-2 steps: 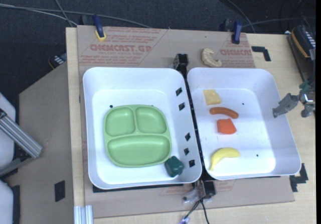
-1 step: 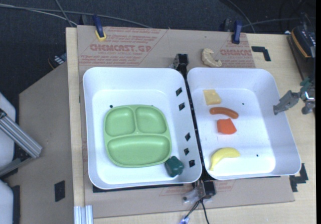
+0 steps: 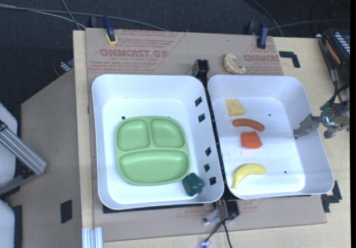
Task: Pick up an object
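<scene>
At the right bin's (image 3: 289, 88) far right rim the tool (image 3: 309, 125) hovers; whether it is wide or narrow I cannot tell. Well to its left lie a cheese wedge (image 3: 236, 108), sausage (image 3: 248, 124), orange block (image 3: 251, 140) and banana (image 3: 247, 173)

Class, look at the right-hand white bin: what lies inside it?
Inside the right bin: a yellow cheese wedge, a sausage, an orange block and a banana. Nothing covers them.
</scene>
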Controlling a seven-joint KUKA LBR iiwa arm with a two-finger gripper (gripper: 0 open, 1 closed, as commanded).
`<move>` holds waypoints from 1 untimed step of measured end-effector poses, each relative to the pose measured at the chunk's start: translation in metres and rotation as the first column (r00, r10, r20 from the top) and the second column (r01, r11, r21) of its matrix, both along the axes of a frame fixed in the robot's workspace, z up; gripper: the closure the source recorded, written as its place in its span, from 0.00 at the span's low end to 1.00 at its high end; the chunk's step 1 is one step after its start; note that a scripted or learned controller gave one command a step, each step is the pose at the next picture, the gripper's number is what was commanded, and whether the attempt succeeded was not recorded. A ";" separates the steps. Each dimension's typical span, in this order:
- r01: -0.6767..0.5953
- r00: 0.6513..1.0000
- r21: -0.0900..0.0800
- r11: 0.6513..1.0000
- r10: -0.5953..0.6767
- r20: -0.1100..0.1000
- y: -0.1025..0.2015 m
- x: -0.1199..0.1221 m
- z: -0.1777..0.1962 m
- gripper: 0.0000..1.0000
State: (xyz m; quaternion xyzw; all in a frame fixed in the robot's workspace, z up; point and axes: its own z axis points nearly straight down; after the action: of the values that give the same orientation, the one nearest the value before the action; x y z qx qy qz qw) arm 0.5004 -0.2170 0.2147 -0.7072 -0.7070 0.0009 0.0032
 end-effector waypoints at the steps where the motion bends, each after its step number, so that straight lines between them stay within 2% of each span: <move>1: 0.000 1.000 0.000 1.000 0.000 0.001 0.004 -0.002 -0.043 0.00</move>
State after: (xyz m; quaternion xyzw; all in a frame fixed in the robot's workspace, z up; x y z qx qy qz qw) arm 0.4980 -0.2127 0.1718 -0.7070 -0.7072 0.0005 0.0029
